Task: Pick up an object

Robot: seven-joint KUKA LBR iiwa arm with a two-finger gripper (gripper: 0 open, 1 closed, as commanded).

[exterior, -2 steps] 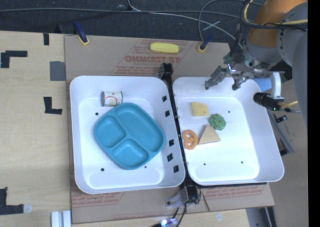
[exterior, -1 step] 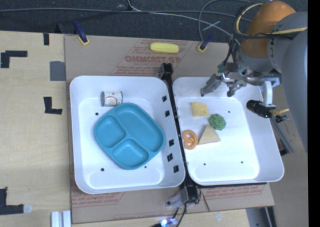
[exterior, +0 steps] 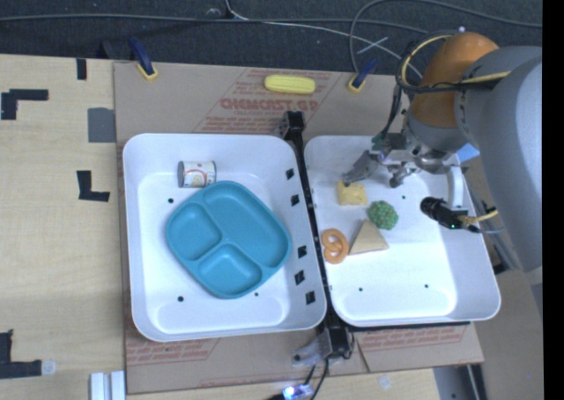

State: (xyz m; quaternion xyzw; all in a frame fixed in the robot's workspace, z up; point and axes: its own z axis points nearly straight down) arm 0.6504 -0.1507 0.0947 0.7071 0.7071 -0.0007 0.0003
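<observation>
Two shallow white bins sit side by side on the bench. The left bin [exterior: 141, 240] holds two things — one blue divided tray [exterior: 227, 238] and one small can [exterior: 196, 174] lying on its side just above the tray. The right bin [exterior: 423, 288] holds four: one yellow cheese block [exterior: 352, 194], one green broccoli floret [exterior: 382, 214], one tan wedge [exterior: 369, 239] and one orange pretzel [exterior: 334, 245]. One yellow banana-like piece [exterior: 289, 84] lies on the cardboard outside the bins.

The gripper [exterior: 379, 169] hangs over the upper part of the right bin, its fingers spread apart with nothing between them. The cheese block lies just below the left fingertip [exterior: 355, 177] — very close, whether touching I cannot tell. The broccoli is near, lower right of the cheese; wedge and pretzel touch each other.
</observation>
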